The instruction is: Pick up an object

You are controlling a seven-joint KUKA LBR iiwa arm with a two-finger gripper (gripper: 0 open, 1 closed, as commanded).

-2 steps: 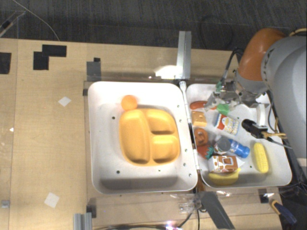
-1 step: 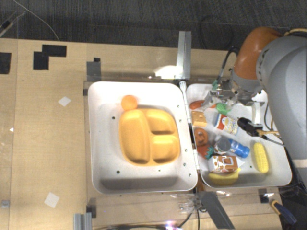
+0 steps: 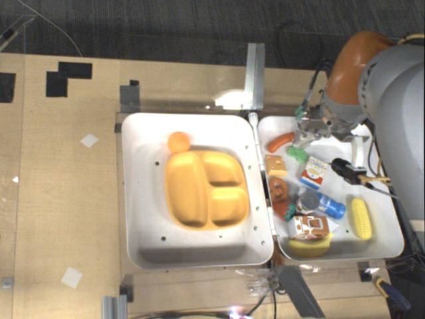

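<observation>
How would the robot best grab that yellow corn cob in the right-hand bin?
Probably across the middle of the corn cob, coming straight down from above. It lies flat, long axis running roughly up-down in the view, so the fingers should close across its narrow width. Its right side, toward the bin wall, looks tight; the blue bottle lies apart on its left.

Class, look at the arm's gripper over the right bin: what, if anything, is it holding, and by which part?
It cannot be told. The gripper sits low at the back of the right bin, near the red sausage, with nothing visibly in its grasp.
</observation>
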